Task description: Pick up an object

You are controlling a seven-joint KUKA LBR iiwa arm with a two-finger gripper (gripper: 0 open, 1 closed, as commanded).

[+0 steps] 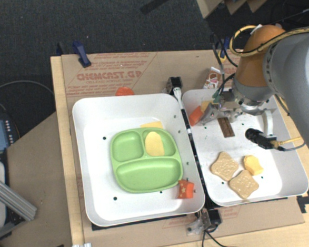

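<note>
Gripper (217, 110): low over right bin's (290, 184) far-left corner, near orange piece (195, 115).
Fingers: seemingly blurred; cannot tell.

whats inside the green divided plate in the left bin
A pale yellow piece lies in the upper right compartment of the green plate. The other two compartments look bare. Another yellow piece peeks out behind the plate's far rim, partly covered.
</note>
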